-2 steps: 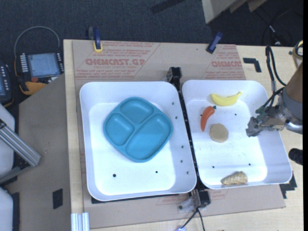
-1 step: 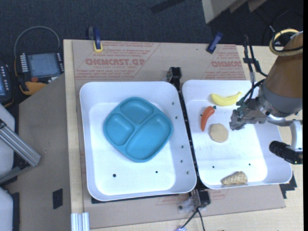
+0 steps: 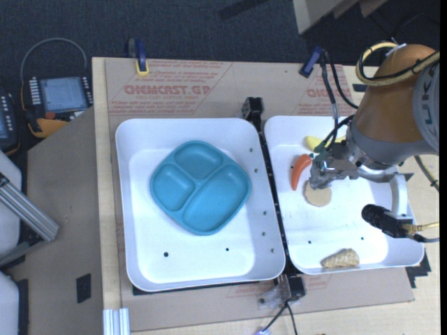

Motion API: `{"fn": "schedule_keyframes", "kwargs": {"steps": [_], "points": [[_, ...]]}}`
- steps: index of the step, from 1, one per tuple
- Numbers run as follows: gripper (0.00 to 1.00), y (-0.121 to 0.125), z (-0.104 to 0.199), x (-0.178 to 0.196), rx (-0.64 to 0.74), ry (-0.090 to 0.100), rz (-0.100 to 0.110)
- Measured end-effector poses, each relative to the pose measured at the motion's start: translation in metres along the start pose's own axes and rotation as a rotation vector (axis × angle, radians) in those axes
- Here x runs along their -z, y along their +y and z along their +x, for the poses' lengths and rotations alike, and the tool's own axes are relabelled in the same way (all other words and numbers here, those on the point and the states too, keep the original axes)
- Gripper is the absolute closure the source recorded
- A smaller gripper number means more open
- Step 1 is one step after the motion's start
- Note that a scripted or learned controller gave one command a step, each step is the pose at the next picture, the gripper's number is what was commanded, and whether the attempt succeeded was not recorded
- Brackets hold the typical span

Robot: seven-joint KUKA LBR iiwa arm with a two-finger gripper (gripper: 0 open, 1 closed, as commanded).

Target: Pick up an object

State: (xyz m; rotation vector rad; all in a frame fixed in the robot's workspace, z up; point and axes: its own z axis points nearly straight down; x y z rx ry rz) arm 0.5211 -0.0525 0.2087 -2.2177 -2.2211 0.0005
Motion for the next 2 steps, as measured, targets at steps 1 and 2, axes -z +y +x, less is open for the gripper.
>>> {"fn": "schedule_keyframes", "kwargs": {"steps": [1,2], "points": [[1.0,0.0,0.048,-0.003,0.004,0.0,0.0],[1.0,0.016,0.096,0.01,0.004,-0.001,-0.006]]}}
